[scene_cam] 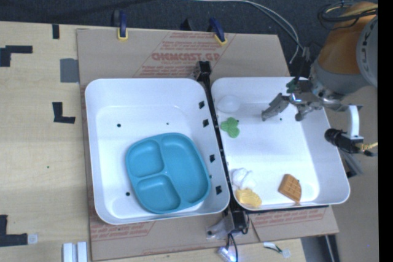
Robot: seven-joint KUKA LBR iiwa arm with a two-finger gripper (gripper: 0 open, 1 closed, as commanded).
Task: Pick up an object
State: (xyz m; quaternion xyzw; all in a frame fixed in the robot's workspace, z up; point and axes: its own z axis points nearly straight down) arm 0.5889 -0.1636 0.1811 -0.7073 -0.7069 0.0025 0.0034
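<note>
Green object (230, 127), small, leaf-shaped.

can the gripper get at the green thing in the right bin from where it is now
Probably yes. The gripper hangs over the right bin, and the green thing lies on the bin floor to its left with bare floor between. Only the divider close beside it might crowd a finger.
</note>
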